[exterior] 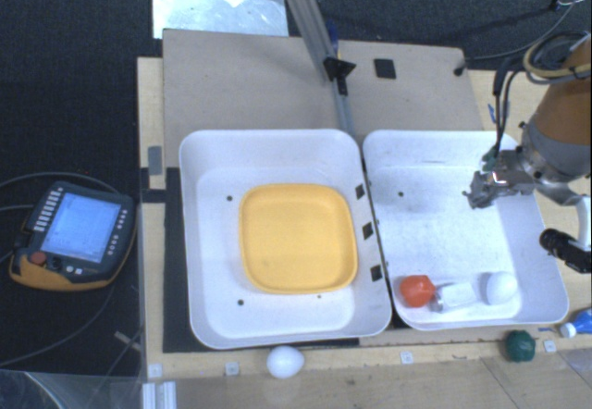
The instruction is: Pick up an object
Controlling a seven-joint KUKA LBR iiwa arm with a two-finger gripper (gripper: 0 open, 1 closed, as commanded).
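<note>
A yellow square plate [299,237] lies in the left bin [208,213]. Along the front of the right bin [444,167] sit an orange-red object [415,290], a small clear-white piece [456,295] and a white egg-shaped object [500,287]. My gripper [486,190] hangs over the right side of the right bin, well behind those objects. Nothing shows between its fingers.
A white egg [285,362] lies on the bench in front of the left bin. A dark green ball [520,345] and a blue-tipped item [575,327] sit off the right bin's front corner. A teach pendant [72,234] rests on the floor at left.
</note>
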